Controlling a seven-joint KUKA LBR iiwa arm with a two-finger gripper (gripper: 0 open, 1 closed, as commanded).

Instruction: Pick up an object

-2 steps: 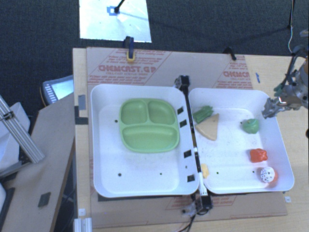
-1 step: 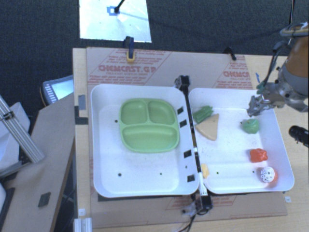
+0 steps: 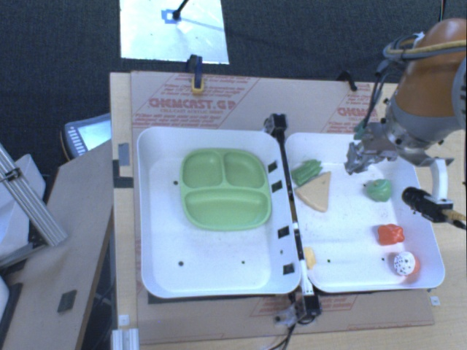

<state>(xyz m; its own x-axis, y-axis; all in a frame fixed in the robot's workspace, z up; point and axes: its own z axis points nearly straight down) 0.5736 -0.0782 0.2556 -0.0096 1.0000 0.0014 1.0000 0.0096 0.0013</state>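
Soft, even overhead light, faint shadows, slightly grainy and blurred.

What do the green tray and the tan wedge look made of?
Green tray: probably moulded plastic, going by its even pale colour, soft sheen and rounded compartment ridges. Tan wedge: matte, flat-faced, no gloss; could be foam, rubber or plastic toy food, but the view leaves that open.

White bins (image 3: 157, 268). Pale green tray (image 3: 222, 189). Green leaf shape (image 3: 306, 170), tan wedge (image 3: 316, 192), darker green lump (image 3: 379, 190), red-orange lump (image 3: 390, 234), white ball (image 3: 403, 263) speckled with dark dots. Small yellow bit (image 3: 310, 258). Grey arm (image 3: 419, 126) under an orange band (image 3: 436, 64). Tan cardboard (image 3: 219, 100) printed in red letters. Yellow clamp (image 3: 198, 86).
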